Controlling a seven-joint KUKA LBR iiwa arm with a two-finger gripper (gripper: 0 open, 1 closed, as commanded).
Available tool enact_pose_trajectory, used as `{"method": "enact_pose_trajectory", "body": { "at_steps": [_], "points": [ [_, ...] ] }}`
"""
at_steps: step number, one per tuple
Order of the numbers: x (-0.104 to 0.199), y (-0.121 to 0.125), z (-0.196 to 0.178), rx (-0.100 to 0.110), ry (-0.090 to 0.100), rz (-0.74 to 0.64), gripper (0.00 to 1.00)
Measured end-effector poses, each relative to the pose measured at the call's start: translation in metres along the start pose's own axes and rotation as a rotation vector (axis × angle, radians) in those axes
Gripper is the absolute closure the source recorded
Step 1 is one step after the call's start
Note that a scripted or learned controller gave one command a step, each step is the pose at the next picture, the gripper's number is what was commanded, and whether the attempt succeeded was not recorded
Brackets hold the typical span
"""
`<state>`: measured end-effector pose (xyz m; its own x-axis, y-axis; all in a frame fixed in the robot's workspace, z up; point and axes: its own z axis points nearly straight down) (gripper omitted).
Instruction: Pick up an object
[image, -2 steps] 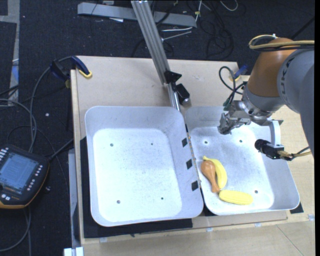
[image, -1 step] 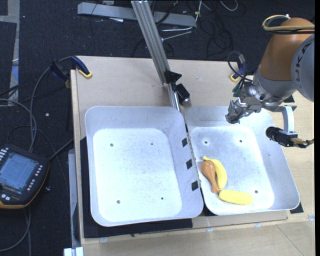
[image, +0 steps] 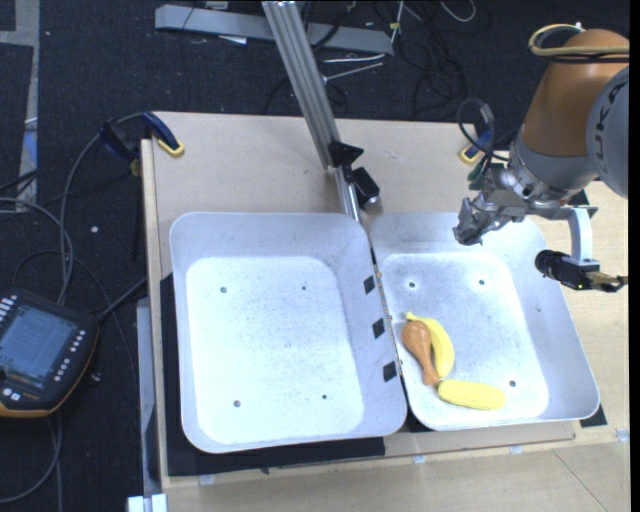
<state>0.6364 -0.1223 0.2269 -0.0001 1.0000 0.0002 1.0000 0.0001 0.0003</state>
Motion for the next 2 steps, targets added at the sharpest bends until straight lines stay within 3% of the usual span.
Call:
{"method": "enact_pose_trajectory", "body": {
  "at_steps": [2],
  "points": [
    [0.106,-0.040,0.011,0.001,0.001,-0.004,1.00]
  ]
}}
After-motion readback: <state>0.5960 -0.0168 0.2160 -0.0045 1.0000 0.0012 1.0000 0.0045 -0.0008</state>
